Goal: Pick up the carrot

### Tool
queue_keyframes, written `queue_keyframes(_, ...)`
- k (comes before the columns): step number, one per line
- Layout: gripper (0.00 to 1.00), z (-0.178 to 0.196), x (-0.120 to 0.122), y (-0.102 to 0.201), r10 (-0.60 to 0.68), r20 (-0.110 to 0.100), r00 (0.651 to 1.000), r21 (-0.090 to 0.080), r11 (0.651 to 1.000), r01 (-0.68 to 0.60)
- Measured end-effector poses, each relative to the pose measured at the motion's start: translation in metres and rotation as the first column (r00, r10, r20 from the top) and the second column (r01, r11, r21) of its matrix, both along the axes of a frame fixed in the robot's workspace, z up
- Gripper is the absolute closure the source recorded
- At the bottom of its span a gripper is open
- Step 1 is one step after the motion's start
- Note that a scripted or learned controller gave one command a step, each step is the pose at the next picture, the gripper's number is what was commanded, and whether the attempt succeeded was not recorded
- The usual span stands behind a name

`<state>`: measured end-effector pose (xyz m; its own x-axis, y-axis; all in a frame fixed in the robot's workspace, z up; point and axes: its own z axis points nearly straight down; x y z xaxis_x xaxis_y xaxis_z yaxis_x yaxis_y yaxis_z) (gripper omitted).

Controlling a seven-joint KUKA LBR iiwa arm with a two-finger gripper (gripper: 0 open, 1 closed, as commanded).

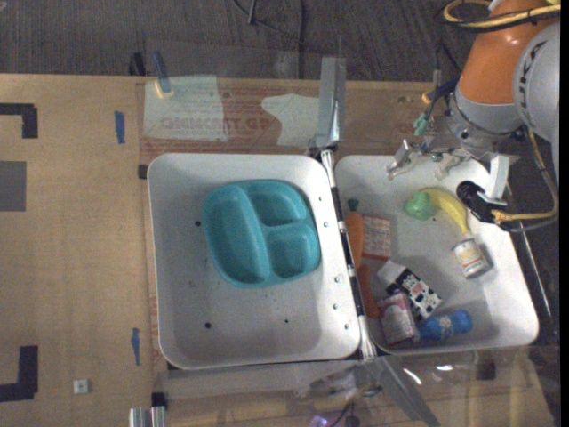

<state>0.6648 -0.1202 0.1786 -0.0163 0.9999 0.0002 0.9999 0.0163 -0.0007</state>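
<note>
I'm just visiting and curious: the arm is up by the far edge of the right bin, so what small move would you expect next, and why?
Probably a short move toward the carrot. It lies along the right bin's left wall, while the gripper sits near the bin's far edge, well away from it.

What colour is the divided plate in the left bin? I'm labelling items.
Teal, plain, no pattern. The plate shows clearly in the camera view.

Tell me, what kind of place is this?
Probably a robot lab: an arm reaches over two white bins on a taped bench, one holding a carrot and toy groceries.
</note>
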Motion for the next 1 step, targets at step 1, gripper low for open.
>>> queue_keyframes(1,0.0,-0.0772,-0.0452,0.02,0.077,0.017,0.997,-0.004,0.997,-0.077)
